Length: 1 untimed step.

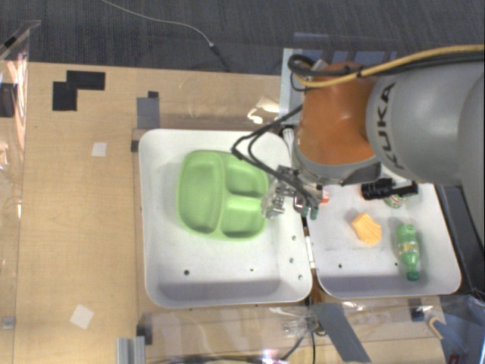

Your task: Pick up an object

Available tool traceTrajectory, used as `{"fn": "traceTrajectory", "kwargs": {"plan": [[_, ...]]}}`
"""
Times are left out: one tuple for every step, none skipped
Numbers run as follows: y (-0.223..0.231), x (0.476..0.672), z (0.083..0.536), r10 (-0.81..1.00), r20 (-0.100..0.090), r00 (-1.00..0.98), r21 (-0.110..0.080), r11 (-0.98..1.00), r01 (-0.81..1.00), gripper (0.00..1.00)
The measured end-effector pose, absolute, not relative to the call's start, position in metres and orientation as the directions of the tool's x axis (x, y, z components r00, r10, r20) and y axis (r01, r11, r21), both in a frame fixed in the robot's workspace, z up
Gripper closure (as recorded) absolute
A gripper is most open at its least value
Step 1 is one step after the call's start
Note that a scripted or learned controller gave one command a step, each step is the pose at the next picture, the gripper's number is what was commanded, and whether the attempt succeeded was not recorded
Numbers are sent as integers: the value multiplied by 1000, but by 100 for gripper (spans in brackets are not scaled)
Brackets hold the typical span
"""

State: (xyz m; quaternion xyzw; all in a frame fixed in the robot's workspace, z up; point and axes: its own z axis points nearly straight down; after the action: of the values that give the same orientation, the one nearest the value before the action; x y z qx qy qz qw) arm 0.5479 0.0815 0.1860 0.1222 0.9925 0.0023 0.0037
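Step in hand: approach to a grasp, judged not yet completed.

Locate the gripper [282, 200] low over the left bin [220, 283], at the right rim of the green divided tray [216, 192] and close to the wall shared with the right bin [356, 273]. Treat the tray as the likely target: lies flat in the left bin, compartments up, nearest of all items to the gripper.

Cannot tell the gripper's state, spread or closed, nor any contact with the tray rim; masked by the wrist and cabling of the arm [424, 127]. Do not count the tray as held.

Note the alternatives in the right bin:
- an orange wedge [367, 229] near the middle;
- a green bottle [408, 250] near it, lying lengthwise toward the right wall;
- a small item [394, 197] partly covered by the arm, too hidden to identify.

Regard all three as apart from the gripper.

Next move, offered as a judgement:
1. Confirm a straddle of the thin raised rim, one side within the compartment and one outside.
2. Close on the rim and lift straight up.
3. Expect a wide, light tray gripped at one edge to tip and swing; keep the lift slow and clear of the bin wall.
4. On a missed rim, release, realign over the rim and retry rather than continuing the lift.
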Motion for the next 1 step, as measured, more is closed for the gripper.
{"fn": "traceTrajectory", "kwargs": {"plan": [[111,500,222,-42,-9,-999,3,999,-42,100]]}}
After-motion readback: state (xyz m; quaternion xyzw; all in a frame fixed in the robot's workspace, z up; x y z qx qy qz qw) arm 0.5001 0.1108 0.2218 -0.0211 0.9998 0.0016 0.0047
